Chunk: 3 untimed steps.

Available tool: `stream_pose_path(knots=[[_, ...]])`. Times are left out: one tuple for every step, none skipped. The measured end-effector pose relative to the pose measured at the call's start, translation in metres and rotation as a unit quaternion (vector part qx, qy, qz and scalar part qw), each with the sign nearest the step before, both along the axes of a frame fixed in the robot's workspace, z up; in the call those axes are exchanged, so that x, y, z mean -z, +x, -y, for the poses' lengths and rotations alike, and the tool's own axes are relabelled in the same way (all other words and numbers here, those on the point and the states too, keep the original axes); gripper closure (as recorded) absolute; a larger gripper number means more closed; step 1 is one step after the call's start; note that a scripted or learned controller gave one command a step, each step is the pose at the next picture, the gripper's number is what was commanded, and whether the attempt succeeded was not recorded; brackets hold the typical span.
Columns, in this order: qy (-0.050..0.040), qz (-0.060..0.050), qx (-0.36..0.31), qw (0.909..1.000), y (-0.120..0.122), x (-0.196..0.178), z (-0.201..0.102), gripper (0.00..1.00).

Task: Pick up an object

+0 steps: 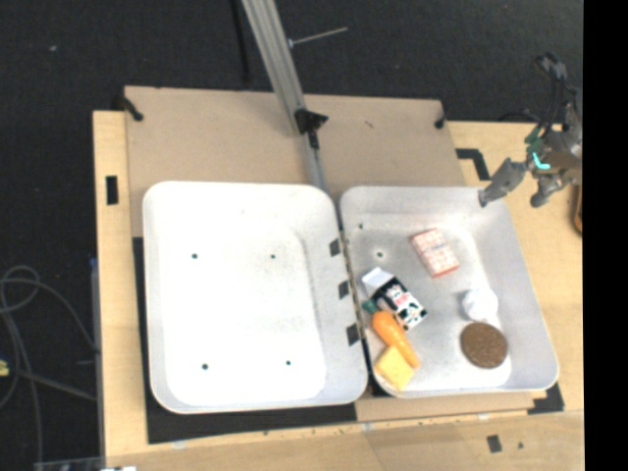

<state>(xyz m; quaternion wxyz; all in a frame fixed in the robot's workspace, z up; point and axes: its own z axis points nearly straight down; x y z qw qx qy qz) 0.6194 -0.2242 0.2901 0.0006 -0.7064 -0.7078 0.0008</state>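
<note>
claw (520,186) at 2 o'clock, over right bin's (520,263) top right corner, fingers spread wide, holding nothing. right bin holds pink box (435,252), white cup (479,305), brown disc (484,345), orange carrot (394,334), yellow block (394,368), black-and-white toy (396,298). left bin (235,292) at 9 o'clock.

A single fixed camera looks down at a slant from well above the bench (412,130), taking in both white bins (235,292) and dark floor (59,47) around.
</note>
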Motion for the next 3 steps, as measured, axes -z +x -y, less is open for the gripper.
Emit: stream_pose_path(knots=[[-0.0017,0.001,-0.001,1.0000,0.000,-0.003,0.001,0.00],[-0.0009,0.000,-0.001,1.0000,-0.002,0.041,-0.004,0.00],[-0.0005,-0.001,0.000,1.0000,-0.006,0.094,-0.012,0.00]])
